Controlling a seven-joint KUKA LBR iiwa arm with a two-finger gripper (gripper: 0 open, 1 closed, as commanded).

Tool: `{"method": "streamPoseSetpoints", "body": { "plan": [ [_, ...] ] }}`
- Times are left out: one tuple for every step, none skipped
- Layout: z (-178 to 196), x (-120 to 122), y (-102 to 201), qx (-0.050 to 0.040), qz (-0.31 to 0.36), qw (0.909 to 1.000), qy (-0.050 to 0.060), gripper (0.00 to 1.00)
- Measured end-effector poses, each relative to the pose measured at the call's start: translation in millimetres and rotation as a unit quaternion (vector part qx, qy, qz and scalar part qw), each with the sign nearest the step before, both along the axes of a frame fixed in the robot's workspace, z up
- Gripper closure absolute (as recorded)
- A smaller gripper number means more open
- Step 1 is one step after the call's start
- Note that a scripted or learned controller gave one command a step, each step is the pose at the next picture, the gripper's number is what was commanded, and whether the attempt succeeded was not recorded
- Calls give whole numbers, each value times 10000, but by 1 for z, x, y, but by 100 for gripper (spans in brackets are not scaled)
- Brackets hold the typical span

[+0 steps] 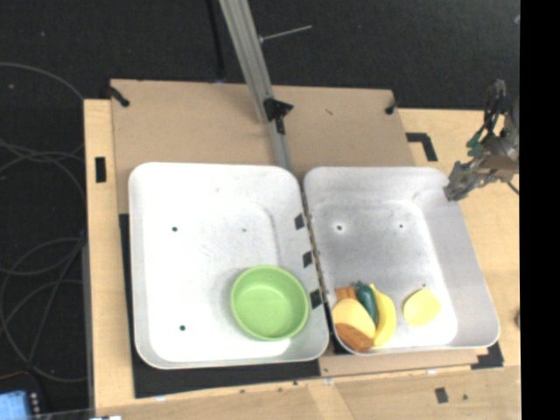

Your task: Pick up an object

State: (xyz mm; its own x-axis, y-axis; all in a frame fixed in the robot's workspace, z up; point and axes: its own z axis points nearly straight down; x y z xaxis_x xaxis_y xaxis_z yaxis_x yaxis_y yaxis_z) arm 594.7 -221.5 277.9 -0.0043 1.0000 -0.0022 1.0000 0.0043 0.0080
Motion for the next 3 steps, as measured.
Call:
{"method": "streamPoseSetpoints", "body": {
  "plan": [
    [-12, -12, 44, 6, 0, 10000, 38, 100],
    [-7, -18, 98, 13, -7, 10000, 32, 100],
    [-21, -29, 146, 9, 4, 10000, 40, 100]
  ]
}}
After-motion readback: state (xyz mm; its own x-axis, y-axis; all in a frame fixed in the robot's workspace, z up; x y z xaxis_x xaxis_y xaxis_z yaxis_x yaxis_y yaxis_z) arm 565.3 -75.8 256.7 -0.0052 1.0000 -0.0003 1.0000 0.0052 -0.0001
